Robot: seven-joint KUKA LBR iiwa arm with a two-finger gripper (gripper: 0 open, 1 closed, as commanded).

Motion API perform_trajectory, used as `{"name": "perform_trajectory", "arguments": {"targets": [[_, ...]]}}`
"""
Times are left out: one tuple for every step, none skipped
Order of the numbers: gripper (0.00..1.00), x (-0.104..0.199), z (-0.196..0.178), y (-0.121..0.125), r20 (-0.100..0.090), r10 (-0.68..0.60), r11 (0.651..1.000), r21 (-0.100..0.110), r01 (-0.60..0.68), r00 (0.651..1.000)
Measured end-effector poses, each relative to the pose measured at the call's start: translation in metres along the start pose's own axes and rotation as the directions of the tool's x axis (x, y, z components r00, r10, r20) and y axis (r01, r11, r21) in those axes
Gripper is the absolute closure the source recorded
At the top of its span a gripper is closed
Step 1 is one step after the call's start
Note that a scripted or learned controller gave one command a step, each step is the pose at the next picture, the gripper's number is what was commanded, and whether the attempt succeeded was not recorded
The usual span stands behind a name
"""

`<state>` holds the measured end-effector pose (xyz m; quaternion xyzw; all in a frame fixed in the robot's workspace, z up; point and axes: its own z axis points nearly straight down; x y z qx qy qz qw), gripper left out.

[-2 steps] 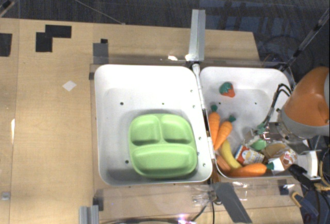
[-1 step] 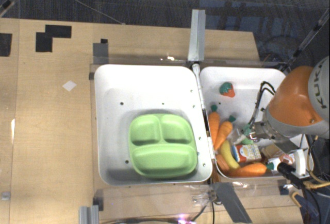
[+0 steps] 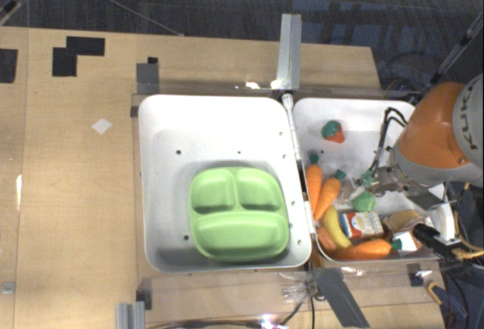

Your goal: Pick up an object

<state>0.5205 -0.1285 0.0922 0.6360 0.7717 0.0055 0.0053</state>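
Green toy [image 3: 364,201] lies mid right bin [image 3: 355,112], directly under the gripper [image 3: 376,181]; we cannot tell the gripper's state. Carrots [image 3: 321,192], a banana [image 3: 333,228] and a can [image 3: 361,225] crowd it at seven o'clock; we judge a neighbour may jam or deflect the grasp.

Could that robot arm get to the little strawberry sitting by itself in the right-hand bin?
Probably yes. The strawberry lies alone on bare floor at the far end of the right bin, with nothing on or against it. The gripper hangs over the same bin, close by.
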Motion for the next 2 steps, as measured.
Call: {"name": "perform_trajectory", "arguments": {"targets": [[1.0,0.002,-0.013,0.004,0.0,-0.002,1.0,-0.008,0.002,1.0],[1.0,0.047,-0.113,0.063,0.001,0.075,0.997,0.009,-0.075,0.997]]}}
